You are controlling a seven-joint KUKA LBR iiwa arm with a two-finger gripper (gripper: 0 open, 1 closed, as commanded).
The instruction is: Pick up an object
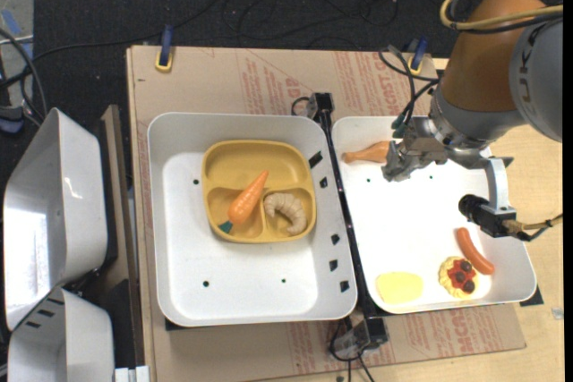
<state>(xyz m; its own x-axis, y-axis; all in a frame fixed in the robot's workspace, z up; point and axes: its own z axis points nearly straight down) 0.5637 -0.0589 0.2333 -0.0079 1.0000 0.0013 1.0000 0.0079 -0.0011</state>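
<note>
The left bin (179,219) holds a yellow divided plate (260,191) set toward its upper middle. On that plate a toy carrot (248,198) lies at a slant across the centre divider, its green end low and to the left, and a pale toy shrimp (286,210) curls in the lower right compartment, just beside the carrot's thick end. In the right bin (421,237), a toy chicken drumstick (367,154) lies near the upper left corner, its narrow end pointing left toward the wall between the bins. The gripper (400,164) hangs low over this bin with its dark tip right at the drumstick's thicker end; how far the jaws stand apart cannot be told from this angle, nor whether they have hold of the drumstick. Along the bin's lower edge sits a flat yellow piece (398,286), and to its right a small round pizza-like toy (459,275) with red and dark toppings. A toy sausage (474,250) lies slanted just above it, near the right wall.
</note>
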